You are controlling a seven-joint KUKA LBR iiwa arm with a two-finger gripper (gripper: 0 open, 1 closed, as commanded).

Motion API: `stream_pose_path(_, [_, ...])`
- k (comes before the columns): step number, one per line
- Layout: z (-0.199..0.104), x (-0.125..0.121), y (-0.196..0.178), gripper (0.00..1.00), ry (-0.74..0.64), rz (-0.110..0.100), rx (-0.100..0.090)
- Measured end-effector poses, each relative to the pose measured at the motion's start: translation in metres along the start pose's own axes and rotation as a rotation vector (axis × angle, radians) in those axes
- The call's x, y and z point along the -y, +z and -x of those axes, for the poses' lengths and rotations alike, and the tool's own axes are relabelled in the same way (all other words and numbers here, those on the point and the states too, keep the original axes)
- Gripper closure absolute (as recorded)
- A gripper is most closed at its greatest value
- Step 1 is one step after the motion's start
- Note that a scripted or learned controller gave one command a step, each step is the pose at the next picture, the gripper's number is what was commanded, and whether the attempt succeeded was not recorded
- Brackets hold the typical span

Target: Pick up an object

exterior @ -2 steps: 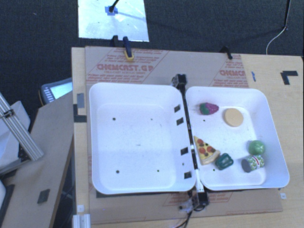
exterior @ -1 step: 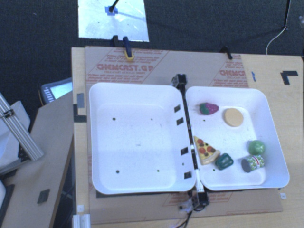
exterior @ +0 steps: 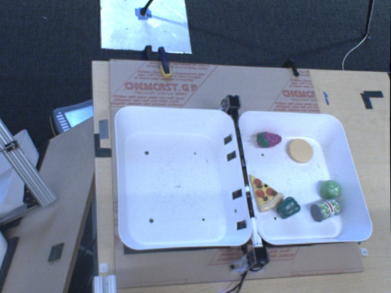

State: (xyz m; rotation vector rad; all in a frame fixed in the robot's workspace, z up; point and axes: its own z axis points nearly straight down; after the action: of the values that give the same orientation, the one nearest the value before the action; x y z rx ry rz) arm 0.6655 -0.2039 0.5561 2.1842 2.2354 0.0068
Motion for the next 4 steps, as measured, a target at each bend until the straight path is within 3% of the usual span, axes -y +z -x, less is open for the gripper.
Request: stream_pose_path(4, [-0.003,-0.002,-0.046,1.00,-0.024,0.013,0.008])
